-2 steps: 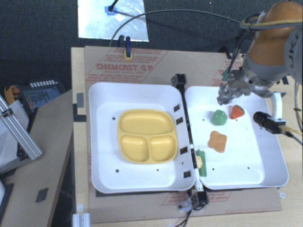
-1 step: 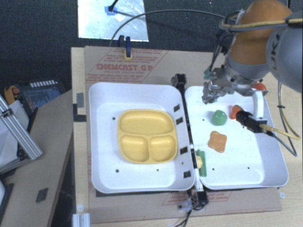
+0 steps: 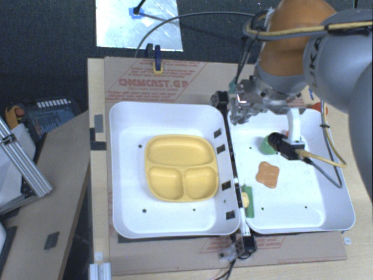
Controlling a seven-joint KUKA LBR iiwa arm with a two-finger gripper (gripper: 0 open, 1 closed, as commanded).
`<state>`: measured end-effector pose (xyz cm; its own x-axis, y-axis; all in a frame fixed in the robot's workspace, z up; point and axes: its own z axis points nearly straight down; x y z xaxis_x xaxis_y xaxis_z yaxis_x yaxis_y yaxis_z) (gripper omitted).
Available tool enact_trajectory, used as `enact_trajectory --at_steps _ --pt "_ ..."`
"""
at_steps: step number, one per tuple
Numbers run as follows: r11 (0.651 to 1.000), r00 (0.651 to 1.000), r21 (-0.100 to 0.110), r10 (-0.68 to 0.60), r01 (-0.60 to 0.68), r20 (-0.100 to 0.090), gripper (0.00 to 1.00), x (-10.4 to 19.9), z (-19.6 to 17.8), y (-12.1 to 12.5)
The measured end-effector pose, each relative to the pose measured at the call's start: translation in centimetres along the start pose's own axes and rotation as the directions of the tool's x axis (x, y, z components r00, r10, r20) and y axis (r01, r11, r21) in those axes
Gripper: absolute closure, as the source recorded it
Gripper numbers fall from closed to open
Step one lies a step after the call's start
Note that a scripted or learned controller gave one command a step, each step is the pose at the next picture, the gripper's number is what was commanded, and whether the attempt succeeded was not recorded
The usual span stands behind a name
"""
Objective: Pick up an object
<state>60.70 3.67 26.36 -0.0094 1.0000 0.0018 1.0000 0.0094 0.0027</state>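
Camera view places the end effector over the far corner of the right bin, close to the wall shared with the left bin. Whether it is released or clenched I cannot tell, and nothing can be seen in its grasp.

The nearest candidate is a green object, just beside the end effector on its camera-facing side. An orange piece lies a little further the same way, apart from everything else (probably the easier target). To pick well, the end effector should probably centre over the orange piece, descend straight and close across its narrower span.

The arm's bulk covers the bin's far side. The green object is partly covered, so its shape is unclear. A small yellow-and-green item against the shared wall is too small to identify.
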Motion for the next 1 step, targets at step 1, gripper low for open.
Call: enact_trajectory --at_steps 1 --pt "1.0 1.0 0.0 -0.001 0.001 -0.001 1.0 5.51 -0.01 0.35"
